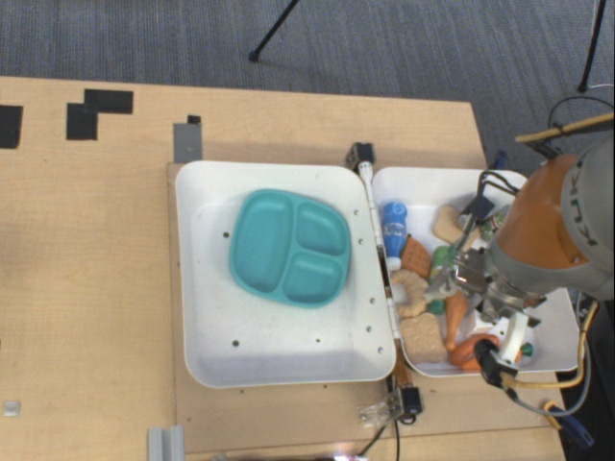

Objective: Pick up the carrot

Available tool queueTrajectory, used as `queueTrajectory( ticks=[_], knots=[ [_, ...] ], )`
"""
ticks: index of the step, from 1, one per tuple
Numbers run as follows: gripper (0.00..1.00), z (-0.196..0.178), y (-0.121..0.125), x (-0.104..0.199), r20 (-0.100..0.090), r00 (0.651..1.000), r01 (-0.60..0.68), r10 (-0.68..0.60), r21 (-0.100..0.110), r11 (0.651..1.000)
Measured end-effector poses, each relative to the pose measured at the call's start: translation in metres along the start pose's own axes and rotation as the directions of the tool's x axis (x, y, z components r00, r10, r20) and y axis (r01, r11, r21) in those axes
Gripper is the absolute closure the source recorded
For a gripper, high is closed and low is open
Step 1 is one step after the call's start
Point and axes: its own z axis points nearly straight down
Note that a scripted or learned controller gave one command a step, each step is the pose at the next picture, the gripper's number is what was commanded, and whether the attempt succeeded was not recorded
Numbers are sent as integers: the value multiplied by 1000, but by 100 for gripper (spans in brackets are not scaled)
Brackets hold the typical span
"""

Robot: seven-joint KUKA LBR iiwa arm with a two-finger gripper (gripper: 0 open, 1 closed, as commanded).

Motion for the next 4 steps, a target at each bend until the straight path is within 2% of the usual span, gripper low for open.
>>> queueTrajectory(
  ticks=[1, 2, 3, 4],
  knots=[
    [0, 11, 17, 1, -11, 977, -212, 212, -32, 977],
    [0, 10, 23, -9, -37, 923, -385, 384, -42, 922],
    [100, -6, 27, -16, -27, 926, -378, 377, -60, 924],
    [0, -6, 27, -16, -27, 926, -378, 377, -59, 924]
  ],
)
